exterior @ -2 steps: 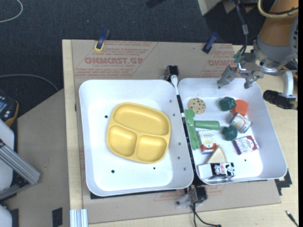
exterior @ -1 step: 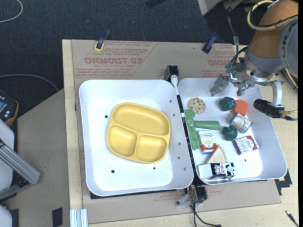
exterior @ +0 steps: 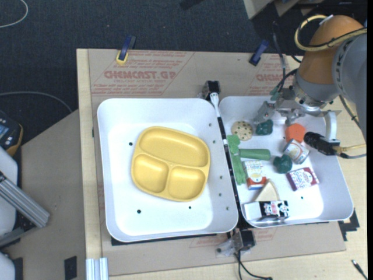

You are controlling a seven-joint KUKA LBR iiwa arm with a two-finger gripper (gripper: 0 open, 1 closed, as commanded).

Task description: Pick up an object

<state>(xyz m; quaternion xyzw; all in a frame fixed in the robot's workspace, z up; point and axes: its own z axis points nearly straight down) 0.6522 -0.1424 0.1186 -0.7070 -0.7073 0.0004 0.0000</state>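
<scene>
My gripper (exterior: 275, 111) hangs over the far part of the right bin (exterior: 337, 186), on the grey arm with the orange band. Just below and left of it lies a dark teal object (exterior: 264, 127), very close to the gripper; I cannot tell whether they touch. A speckled cookie (exterior: 242, 129) sits to the left of that. An orange-red piece (exterior: 295, 132) and a small jar (exterior: 296, 151) lie just below the gripper's right side. Nothing visibly hangs from the gripper.
The right bin also holds a green stick (exterior: 250, 154), a teal round thing (exterior: 282, 164), a purple packet (exterior: 302, 178), a small carton (exterior: 254, 174), a sandwich wedge (exterior: 268, 191) and a black-and-white item (exterior: 272, 209). A yellow divided plate (exterior: 170, 163) lies in the left bin (exterior: 116, 214).
</scene>
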